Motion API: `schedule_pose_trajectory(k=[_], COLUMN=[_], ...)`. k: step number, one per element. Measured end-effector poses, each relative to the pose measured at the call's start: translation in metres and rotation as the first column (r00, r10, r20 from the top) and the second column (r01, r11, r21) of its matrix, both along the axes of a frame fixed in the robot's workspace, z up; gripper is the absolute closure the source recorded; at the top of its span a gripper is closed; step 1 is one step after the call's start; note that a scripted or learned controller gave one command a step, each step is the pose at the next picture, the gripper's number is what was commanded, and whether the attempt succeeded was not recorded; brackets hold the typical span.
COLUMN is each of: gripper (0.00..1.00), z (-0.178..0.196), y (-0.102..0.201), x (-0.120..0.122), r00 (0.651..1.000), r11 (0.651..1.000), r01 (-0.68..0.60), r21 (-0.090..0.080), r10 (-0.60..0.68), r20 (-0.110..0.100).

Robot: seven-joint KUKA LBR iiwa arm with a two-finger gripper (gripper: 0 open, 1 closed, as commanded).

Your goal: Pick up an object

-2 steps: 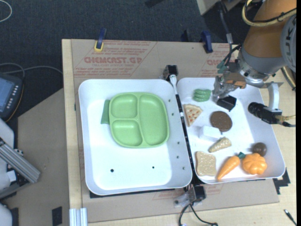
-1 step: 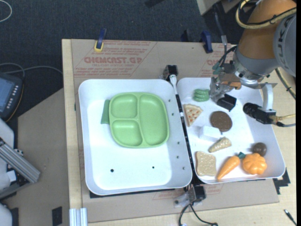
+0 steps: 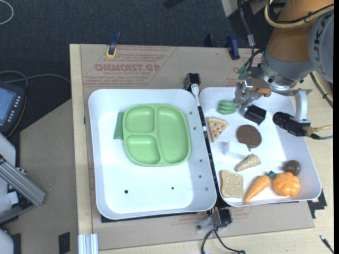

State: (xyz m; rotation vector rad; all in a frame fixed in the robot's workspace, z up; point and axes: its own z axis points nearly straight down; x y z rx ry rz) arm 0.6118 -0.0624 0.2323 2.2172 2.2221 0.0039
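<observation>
My gripper (image 3: 244, 98) hangs over the back left part of the right bin (image 3: 312, 165). It is just right of a small green ridged piece (image 3: 226, 107) and just left of a black block (image 3: 255, 114). I see nothing held in it. In front of it lie a pizza slice (image 3: 216, 127), a round brown cookie (image 3: 248, 135), a white block (image 3: 235, 148) and a pale wedge (image 3: 248, 162). Along the front of the bin are a toast slice (image 3: 231, 184), a carrot (image 3: 257, 188), an orange pumpkin (image 3: 286, 184) and a small brown ball (image 3: 291, 167).
The left bin (image 3: 98, 147) holds a green divided plate (image 3: 157, 134) with a green piece sticking out at its left edge. A black part on the arm (image 3: 288, 122) overhangs the right bin's right side. Clamps stand on the bench's back edge.
</observation>
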Motion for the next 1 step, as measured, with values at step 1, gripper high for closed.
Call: schedule_pose_trajectory(k=[1], gripper=[1.00], z=[0.0023], y=[-0.0116], x=[-0.0012], r00=[1.000], r11=[1.000], r01=[0.003], r21=[0.000], r10=[-0.003], r20=[-0.001])
